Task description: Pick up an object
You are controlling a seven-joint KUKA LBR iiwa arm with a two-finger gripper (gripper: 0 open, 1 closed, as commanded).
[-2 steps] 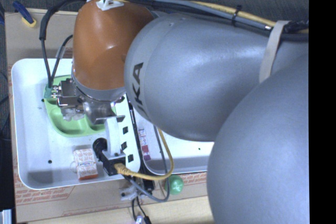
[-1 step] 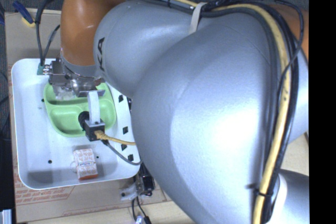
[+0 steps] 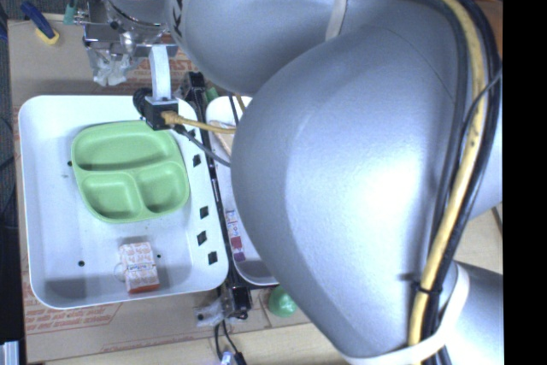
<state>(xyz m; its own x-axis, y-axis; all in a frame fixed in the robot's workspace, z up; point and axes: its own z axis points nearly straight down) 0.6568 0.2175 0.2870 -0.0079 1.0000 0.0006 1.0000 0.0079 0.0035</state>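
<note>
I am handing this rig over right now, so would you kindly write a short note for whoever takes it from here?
Gripper: above the far edge of the left white bin, over the bench; whether its fingers are open or shut cannot be told, and nothing is seen held.
Left bin holds a light green three-compartment plastic tray at the far end and a small brown-and-white wrapped packet near the front wall.
The grey arm covers most of the right bin.
Done: no pick visible.
Left: pick up an object.
</note>
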